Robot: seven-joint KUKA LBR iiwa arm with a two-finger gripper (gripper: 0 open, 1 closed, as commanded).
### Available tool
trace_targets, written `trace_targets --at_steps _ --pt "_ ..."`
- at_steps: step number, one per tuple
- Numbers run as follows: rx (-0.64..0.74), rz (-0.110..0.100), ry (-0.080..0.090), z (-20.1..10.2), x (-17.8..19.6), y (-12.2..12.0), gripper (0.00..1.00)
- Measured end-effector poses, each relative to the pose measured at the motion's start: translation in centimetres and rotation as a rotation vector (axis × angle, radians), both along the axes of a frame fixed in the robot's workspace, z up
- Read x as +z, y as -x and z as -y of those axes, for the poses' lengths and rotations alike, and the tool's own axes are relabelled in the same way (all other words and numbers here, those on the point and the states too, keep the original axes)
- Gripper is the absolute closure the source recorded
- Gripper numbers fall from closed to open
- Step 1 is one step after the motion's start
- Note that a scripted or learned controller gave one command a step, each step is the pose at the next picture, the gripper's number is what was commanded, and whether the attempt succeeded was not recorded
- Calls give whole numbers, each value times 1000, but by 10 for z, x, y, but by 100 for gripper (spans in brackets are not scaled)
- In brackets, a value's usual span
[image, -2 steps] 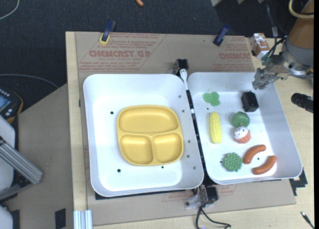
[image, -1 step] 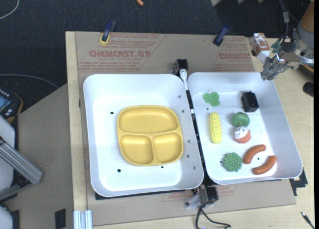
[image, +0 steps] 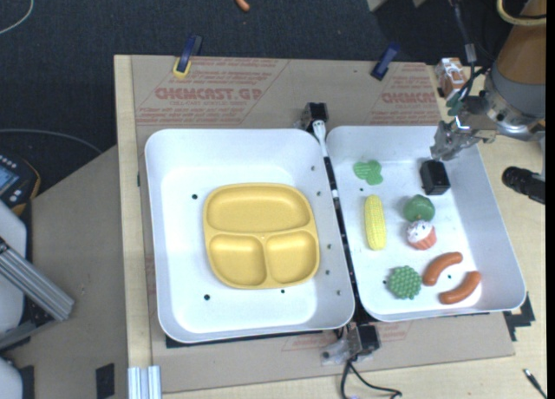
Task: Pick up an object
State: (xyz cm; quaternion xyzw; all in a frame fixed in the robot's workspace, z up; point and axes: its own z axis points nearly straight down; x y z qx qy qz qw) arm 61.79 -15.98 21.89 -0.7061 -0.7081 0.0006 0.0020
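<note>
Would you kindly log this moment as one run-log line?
gripper above right bin far side | corn lying in right bin | yellow plate in left bin

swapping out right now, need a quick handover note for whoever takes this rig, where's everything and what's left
Gripper: over the far right part of the right bin; open or shut cannot be told.
Right bin: leaf, corn, green ball, red-and-white piece, broccoli, two sausages, all lying on its floor.
Left bin: yellow divided plate.
Done: nothing lifted yet.
Left: pick up one item; the green ball looks nearest to the gripper.
</note>
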Motion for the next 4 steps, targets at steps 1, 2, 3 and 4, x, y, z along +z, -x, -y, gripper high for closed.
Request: trace_targets --at_steps 1,2,3,4 --pt "0 -1 -1 -45 -1 42 100" --pt "1 -1 0 -84 -2 69 100" --pt "-3 8 3 -79 16 67 100" --pt "-4 -1 2 -74 -5 66 100"
